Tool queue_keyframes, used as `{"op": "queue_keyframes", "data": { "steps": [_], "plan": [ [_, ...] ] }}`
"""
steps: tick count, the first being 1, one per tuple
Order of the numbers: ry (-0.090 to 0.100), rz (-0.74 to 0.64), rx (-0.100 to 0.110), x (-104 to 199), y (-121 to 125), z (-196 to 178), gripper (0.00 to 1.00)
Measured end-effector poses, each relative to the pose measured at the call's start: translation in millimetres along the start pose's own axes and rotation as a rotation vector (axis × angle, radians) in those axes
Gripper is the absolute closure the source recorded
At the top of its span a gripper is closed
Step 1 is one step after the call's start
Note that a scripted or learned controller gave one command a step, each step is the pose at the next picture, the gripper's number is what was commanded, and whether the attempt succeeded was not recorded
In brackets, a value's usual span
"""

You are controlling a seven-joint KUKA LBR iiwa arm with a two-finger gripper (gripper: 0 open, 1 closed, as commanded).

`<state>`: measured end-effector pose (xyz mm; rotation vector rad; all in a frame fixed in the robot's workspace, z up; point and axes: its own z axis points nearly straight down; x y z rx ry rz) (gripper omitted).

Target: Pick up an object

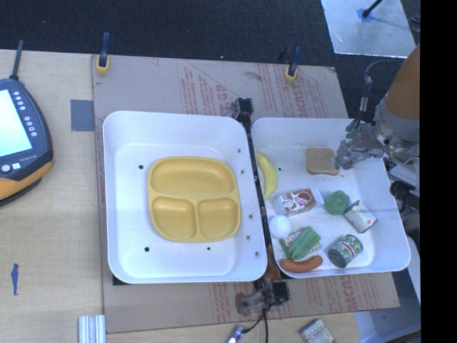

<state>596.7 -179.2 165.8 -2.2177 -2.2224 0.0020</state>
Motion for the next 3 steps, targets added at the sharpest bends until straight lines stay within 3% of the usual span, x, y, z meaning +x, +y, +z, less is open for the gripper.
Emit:
{"op": "queue_keyframes", "data": {
  "steps": [1,2,3],
  "plan": [
    [0.000,0.000,0.001,0.3,-0.4,0.6,0.00],
    [-0.002,-0.003,0.000,6.8,45.6,73.8,0.00],
    [-0.001,-0.004,0.003,20.9,-42.7,74.5,0.00]
  ]
}}
